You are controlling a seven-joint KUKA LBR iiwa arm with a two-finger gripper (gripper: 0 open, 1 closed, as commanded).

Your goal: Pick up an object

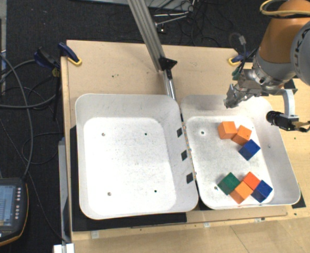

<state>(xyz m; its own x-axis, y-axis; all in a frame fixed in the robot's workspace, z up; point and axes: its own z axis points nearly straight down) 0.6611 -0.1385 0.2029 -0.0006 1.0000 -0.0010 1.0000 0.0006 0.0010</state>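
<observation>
Several small blocks lie in the right bin (207, 196). Near its far side, an orange block (227, 129) touches a second orange block (243, 134), with a blue block (249, 149) just in front of them. At the near edge a green block (229, 183), two orange blocks (242, 192) (251, 181) and a blue block (261, 191) are bunched together. My gripper (232, 100) hangs over the far rim of the right bin, behind the orange pair and apart from it, with nothing seen in it.
The left bin (83, 141) sits beside the right one, with black clips (185, 154) along their shared edge. A slanted metal pole (149, 30) reaches down to the bins' far junction. Clamps (70, 54) hold the bench's back corners. A tablet (5, 210) lies at the lower left.
</observation>
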